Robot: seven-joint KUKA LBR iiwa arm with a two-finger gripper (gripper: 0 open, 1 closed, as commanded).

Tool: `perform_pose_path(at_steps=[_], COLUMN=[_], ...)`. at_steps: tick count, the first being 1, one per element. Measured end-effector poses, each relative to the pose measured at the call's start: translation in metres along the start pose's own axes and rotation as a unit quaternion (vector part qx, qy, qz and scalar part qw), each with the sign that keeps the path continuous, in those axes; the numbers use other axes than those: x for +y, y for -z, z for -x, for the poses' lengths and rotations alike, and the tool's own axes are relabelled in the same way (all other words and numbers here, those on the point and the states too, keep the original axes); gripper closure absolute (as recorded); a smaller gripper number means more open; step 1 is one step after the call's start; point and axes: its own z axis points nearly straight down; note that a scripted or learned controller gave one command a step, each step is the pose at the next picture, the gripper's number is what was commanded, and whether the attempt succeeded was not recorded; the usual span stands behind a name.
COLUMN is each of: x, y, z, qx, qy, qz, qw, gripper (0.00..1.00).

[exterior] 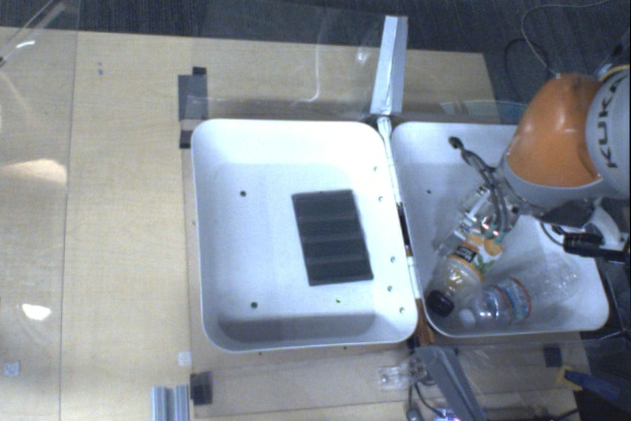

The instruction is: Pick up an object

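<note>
Bottle (pixel 458 276) lies just below the jaws.

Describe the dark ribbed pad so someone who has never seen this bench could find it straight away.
Two white bins sit side by side; take the left bin, the one away from the arm. The dark ribbed pad lies flat near its middle. It is a black, grooved rectangle, unlike the clear plastic bottles piled in the right bin.

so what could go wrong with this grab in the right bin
The gripper is low over a tight cluster: an amber bottle with a clear bottle lying beside it near the right bin's front wall. It may well catch two at once or knock one aside. Both look round and smooth, so either could roll or slip out. The dark pad in the left bin is not at risk.
</note>
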Motion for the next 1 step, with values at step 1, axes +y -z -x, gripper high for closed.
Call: perform_pose_path(at_steps=[1], x=[0.0026], y=[0.0114], z=[0.0009], qx=[-0.002], qy=[-0.001], qz=[0.003], qw=[1.0], gripper=[1.0])
